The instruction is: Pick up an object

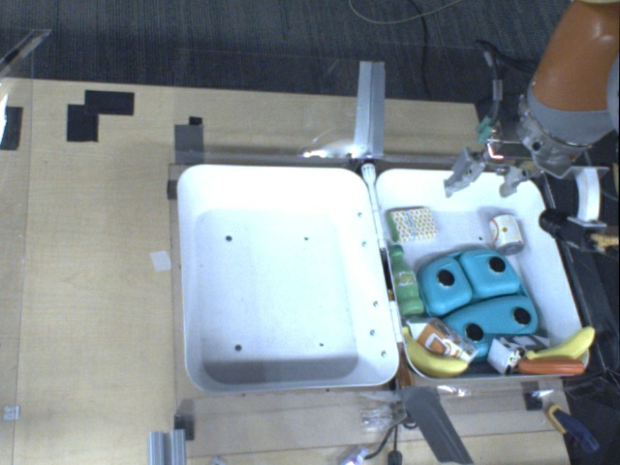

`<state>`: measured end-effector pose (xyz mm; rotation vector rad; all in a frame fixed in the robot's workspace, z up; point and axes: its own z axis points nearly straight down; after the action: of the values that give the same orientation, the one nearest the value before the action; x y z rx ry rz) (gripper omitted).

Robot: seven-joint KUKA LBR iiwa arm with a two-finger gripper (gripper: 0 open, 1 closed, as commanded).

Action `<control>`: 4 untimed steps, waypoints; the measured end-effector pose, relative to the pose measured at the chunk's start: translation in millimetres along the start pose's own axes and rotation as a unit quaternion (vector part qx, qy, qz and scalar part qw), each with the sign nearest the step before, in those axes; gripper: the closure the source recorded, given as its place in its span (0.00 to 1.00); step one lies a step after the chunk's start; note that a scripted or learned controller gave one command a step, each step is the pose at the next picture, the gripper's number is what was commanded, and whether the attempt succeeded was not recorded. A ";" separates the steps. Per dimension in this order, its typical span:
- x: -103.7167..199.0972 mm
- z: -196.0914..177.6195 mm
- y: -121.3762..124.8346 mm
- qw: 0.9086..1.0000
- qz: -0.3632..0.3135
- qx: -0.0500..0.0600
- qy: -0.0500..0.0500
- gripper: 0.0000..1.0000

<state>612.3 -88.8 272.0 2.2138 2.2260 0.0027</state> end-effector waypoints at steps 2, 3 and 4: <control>45.1 87.0 11.2 0.998 -0.057 0.000 0.000 0.00; 141.2 85.8 31.7 0.993 -0.116 -0.002 0.001 0.00; 100.9 68.3 58.2 1.000 0.006 -0.003 0.000 0.00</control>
<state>670.1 12.4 203.8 2.2242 2.2110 0.0089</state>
